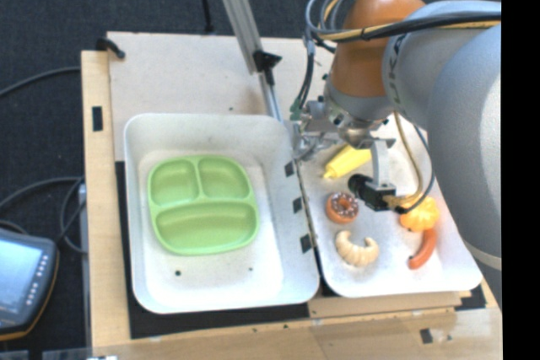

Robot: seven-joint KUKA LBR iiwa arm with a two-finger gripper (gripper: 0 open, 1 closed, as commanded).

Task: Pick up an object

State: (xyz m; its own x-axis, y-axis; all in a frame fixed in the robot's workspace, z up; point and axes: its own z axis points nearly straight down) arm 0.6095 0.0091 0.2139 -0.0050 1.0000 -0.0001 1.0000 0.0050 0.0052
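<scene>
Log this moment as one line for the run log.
end effector: low over right bin, far end | nearest: yellow banana | grasp: unconfirmed | left bin: green divided plate

Five toy foods in the right bin [456, 270]: yellow banana [346, 162] slanted at the far end; sprinkled donut [342, 206] lying flat; pale croissant [357, 249] near the front; orange fruit [421, 216] by the right wall; red chili [423, 249] just below.
</scene>
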